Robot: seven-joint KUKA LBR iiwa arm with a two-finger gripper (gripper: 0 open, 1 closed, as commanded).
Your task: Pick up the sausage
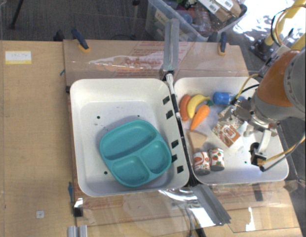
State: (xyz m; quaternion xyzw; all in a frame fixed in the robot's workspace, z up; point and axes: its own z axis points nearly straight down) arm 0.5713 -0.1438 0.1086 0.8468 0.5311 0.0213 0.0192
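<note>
camera view | sausage point(183, 106) at right bin's left wall | claw point(242, 113) well apart, to its right | claw state: can't tell

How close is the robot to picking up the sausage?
Not close yet. Nothing looks done: the sausage lies at the left edge of the right bin, beside the banana and carrot. The gripper sits across the bin, over a packet. Reaching, grasping and lifting are all left.

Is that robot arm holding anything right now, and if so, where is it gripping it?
It cannot be told. The end effector sits low in the right bin, over a brown-and-white packet, and the arm hides any grip.
</note>
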